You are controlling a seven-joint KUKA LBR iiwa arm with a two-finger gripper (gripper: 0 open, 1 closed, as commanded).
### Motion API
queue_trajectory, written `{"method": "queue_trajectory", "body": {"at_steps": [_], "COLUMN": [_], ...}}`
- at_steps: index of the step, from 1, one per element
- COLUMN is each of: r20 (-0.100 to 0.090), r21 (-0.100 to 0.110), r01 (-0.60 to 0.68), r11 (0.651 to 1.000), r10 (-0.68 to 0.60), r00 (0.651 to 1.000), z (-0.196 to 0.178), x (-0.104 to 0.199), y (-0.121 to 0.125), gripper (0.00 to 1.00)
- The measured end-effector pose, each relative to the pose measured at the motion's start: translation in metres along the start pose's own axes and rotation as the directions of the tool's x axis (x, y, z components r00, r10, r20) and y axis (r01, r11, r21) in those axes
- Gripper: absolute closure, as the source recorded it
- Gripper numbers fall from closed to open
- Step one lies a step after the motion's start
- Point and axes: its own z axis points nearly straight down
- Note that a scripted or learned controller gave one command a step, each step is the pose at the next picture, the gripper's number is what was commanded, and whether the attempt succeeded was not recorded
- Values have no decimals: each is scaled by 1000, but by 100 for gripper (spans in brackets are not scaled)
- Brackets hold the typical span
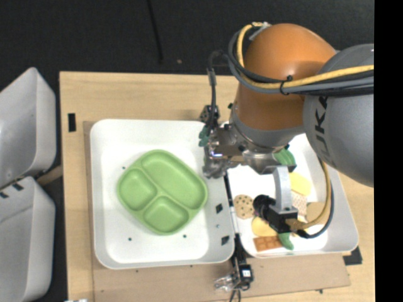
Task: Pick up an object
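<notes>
Reach step: gripper (249,156) over right shallow white bin (252,182); open or closed, cannot tell.
Next needs descent onto one item, e.g. round brown cookie (243,205).

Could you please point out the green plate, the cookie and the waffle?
Green plate (162,192), camera view, centre by the dividers.
Cookie (243,205), camera view, its centre.
Waffle (264,244), camera view, its centre.

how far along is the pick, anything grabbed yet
Done: nothing visibly lifted; the green divided plate lies flat in the left bin, and the round cookie and waffle square lie in the right bin. In hand: the arm hangs over the right bin. Left: the grasp and lift, as far as this view tells.
</notes>
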Motion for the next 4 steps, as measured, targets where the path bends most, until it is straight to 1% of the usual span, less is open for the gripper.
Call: {"method": "queue_trajectory", "body": {"at_steps": [1,2,3,4], "r20": [-6,0,-1,-1], "r21": [-19,10,-2,2], "r01": [-17,-22,-13,-22], "r11": [1000,1000,1000,1000], "r10": [17,22,13,22], "r00": [1000,1000,1000,1000], "z": [-144,-5,-22,34], "x": [-40,-56,-56,-83], "y": [-2,-4,-2,13], "gripper": [100,100,100,100]}}
